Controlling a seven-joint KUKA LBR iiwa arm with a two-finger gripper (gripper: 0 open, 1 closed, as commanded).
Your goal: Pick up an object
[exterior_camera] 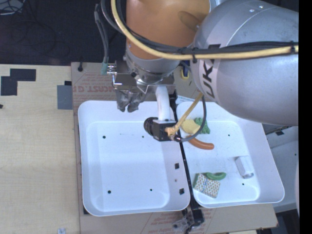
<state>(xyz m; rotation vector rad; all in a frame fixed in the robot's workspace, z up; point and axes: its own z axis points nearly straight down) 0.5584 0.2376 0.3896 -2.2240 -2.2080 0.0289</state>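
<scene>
The shallow white left bin point(92, 130) shows me its bare floor with a few dark dots. My claw point(128, 102) hangs over that bin's far rim, and from this slant I cannot tell whether it is apart or together; I see nothing in it.

Just right of it a white post with a black fitting point(157, 127) hangs over the seam between the bins. Everything worth picking lies in the shallow white right bin point(263, 179). A soft yellow-and-green lump point(192, 126) sits near the seam, with an orange sausage-shaped piece point(201, 144) just beside it. A patterned square packet point(206, 185) is toward the front with a green curved pod point(214, 176) touching its top edge. A small grey cylinder point(243, 166) sits apart from them, further right.

As I judge it, the main risk is coming down where I am: I would strike the rim or close on air. If I cross over, the lump and sausage lie so close that I may shove one while reaching for the other. The flat packet may slip under me, and the cylinder could roll away at a nudge.
</scene>
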